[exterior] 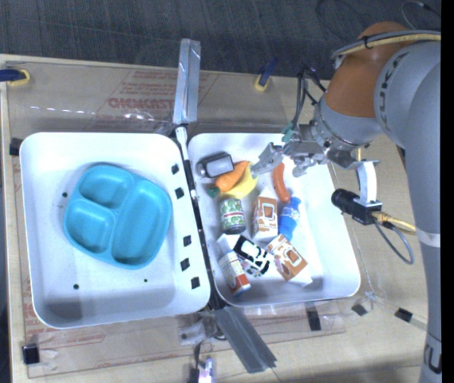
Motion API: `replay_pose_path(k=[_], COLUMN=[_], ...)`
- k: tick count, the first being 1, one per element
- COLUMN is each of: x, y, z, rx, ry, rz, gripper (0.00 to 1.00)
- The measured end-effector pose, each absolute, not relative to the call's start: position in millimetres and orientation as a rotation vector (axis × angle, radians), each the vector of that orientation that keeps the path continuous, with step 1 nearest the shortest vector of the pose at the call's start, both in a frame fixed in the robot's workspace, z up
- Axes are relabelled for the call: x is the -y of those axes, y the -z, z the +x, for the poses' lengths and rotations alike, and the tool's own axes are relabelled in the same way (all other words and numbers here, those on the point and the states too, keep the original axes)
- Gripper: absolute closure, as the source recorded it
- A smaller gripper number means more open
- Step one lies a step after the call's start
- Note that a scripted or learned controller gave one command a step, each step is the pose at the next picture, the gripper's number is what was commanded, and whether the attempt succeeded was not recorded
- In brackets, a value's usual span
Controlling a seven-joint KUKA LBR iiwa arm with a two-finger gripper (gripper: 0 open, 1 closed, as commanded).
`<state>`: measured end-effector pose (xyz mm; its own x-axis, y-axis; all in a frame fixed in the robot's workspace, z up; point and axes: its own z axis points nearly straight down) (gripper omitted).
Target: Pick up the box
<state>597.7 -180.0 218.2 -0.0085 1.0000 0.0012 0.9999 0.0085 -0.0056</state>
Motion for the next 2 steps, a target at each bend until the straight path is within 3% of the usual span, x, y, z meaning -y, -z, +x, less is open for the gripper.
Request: replay_pose_path(k=[1, 2], x=[151.9, 124.6], y=[-130.6, -107.3], z=[543.4, 513.0], rx=[2.135, 1.982], ry=[-0.006, 0.036], rz=[-2.297, -2.488], gripper=[0.00, 0.00])
